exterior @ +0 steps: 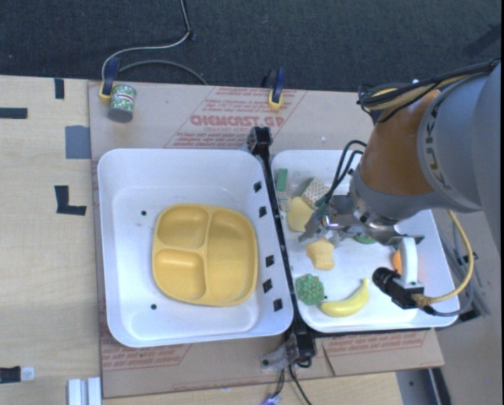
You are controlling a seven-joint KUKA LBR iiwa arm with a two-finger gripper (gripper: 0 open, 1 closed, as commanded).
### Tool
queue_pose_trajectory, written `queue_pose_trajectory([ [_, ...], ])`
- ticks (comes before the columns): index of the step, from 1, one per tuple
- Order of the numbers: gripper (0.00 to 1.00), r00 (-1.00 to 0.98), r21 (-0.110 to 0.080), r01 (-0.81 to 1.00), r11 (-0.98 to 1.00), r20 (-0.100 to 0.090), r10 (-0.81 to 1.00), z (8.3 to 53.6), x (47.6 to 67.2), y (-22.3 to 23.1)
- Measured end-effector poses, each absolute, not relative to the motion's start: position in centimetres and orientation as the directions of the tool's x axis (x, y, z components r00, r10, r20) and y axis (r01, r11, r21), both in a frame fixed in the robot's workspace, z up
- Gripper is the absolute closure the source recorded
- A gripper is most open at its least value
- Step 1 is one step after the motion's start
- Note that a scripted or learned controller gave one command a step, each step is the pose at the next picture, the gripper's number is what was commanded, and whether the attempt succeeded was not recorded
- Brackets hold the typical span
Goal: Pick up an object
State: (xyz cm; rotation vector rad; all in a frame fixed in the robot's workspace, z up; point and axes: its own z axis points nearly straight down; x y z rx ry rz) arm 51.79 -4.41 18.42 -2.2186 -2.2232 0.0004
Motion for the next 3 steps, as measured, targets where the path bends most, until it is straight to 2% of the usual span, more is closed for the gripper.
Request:
queue_pose_trajectory([
  [1, 1.00, -0.002, -0.002, 1.000, 0.002, 0.000, 1.000, 19.2, 55.1, 0.3],
  [2, 1.00, -0.002, -0.002, 1.000, 0.002, 0.000, 1.000, 20.9, 57.2, 4.4],
  [3, 1.00, -0.002, -0.001, 1.000, 0.002, -0.001, 1.000, 23.0, 58.3, 6.8],
])
